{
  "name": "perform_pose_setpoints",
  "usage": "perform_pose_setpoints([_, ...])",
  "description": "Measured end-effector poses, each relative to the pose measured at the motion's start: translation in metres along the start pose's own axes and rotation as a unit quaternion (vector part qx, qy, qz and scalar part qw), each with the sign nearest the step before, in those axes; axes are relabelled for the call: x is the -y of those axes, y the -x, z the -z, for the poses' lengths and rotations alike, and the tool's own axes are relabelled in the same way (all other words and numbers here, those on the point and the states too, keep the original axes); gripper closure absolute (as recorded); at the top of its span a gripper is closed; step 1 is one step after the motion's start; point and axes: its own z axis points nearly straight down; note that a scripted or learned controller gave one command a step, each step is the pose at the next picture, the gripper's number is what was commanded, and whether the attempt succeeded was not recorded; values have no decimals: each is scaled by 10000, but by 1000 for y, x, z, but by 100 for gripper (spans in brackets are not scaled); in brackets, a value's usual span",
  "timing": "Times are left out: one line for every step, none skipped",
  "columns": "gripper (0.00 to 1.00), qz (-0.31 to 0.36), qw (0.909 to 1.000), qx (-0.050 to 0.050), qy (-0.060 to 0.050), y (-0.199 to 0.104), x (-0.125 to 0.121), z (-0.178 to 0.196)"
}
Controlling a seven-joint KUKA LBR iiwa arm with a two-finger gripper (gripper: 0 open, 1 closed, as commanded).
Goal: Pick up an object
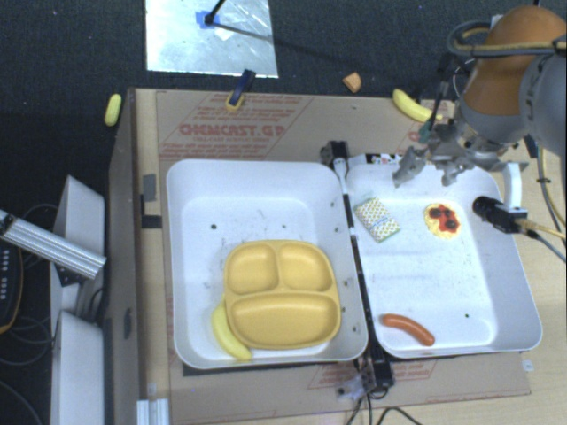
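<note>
Landmark: the central divider (347,237) between the two white bins; all places below are given relative to it.
Hot dog (407,328): nearest item, right of the divider's near end, on the right bin (505,299) floor. Long axis runs roughly left-right, far end tilted slightly toward the near right corner. Lies flat and well apart from other items, so judged easy to approach.
Yellow divided plate (282,293): left of the divider, in the left bin (190,237), near half. A banana (227,335) lies touching its near left edge, partly tucked under the rim.
Patterned block (377,219): just right of the divider at mid-length. Long axis runs diagonally, near end pointing away from the divider. Judged the likeliest target, being nearest the hand.
Pizza piece (442,220): farther right of the divider, level with the block, flat.
Hand (429,168): right of the divider's far end, above the right bin's far rim. Fingers are spread apart, grasping nothing. Placement suggests a descent not yet begun.
Second banana (410,105): beyond the divider's far end, on the counter (230,131), outside both bins.
</note>
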Motion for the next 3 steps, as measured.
perform_pose_setpoints([0,-8,10000,6,-2,44,19,-11])
perform_pose_setpoints([0,-11,10000,7,-6,92,19,-56])
perform_pose_setpoints([0,-11,10000,1,-11,107,9,-125])
